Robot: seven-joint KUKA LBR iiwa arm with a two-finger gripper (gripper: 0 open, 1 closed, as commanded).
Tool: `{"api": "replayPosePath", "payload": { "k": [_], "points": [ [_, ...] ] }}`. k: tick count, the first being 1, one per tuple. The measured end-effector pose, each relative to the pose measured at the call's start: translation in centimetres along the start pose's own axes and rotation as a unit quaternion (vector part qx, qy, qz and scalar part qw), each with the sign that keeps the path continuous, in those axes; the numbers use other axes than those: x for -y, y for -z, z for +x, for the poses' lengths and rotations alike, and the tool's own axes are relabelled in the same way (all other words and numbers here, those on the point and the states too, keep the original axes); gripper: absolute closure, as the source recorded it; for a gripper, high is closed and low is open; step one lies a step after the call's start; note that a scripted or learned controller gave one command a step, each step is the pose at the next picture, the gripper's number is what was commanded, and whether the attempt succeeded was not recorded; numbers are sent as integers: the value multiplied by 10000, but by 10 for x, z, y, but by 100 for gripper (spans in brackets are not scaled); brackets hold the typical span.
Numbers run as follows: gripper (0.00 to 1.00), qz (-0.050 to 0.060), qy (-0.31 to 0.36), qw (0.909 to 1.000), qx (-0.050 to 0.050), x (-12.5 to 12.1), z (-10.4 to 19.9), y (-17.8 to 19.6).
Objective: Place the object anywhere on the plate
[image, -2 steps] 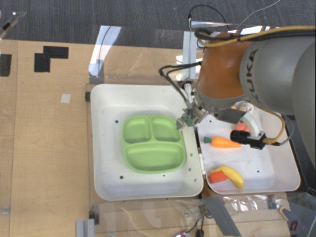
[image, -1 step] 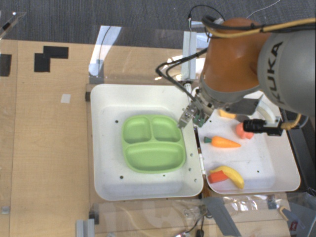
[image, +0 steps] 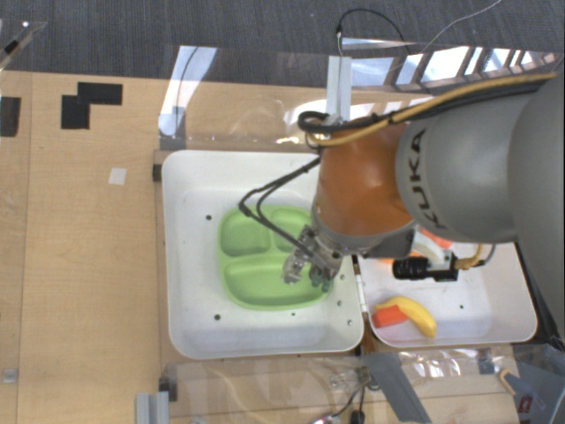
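I am reading the bench through the single overhead camera. The arm point(image: 459, 166) reaches in from the right and its gripper point(image: 306, 268) hangs over the green plate point(image: 252, 263), above that plate's right-hand rim. The plate is a divided one, lying in the left bin point(image: 190, 325) toward its right wall. The wrist and cabling mask the gripper from this angle, so I cannot tell what state it is in or whether it carries anything.

A yellow banana-shaped object point(image: 413, 314) lies in the right bin point(image: 512, 321), in the near-left corner, resting on or against something red-orange point(image: 388, 318). I take one of these to be the task's object, though I cannot confirm which. Both are well apart from the plate, with the bin walls between them.

Finding: the object is not on the plate, and the gripper stands over the target, not over the object. In my judgement the step in hand is either a release or a reach that has not yet paid off.

Recommendations:
- Confirm the grasp from a clearer pose before ordering any release.
- If nothing is held, go back to the right bin's near-left corner and take the banana-shaped object across its narrow width, clear of the bin wall.
- Lift well above both walls when crossing.
- Set down inside a compartment, away from the rim and the dividers, so nothing rolls out.
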State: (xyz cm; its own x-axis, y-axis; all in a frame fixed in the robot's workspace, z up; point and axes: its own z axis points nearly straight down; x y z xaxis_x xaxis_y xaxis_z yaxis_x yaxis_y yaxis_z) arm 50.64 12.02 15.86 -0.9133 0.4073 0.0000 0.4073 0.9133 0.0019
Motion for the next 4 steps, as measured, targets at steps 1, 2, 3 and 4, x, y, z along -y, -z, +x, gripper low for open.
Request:
{"api": "replayPosePath", "payload": {
  "k": [1, 2, 3, 4],
  "points": [
    [100, 11, -1638, 9865, -8, -29, 20, -22],
    [100, -5, -505, 9987, 20, 84, -19, 35],
    [100, -10, -1088, 9941, 25, 75, -15, 102],
    [100, -7, -347, 9994, 17, -13, 9, 93]
  ]
}}
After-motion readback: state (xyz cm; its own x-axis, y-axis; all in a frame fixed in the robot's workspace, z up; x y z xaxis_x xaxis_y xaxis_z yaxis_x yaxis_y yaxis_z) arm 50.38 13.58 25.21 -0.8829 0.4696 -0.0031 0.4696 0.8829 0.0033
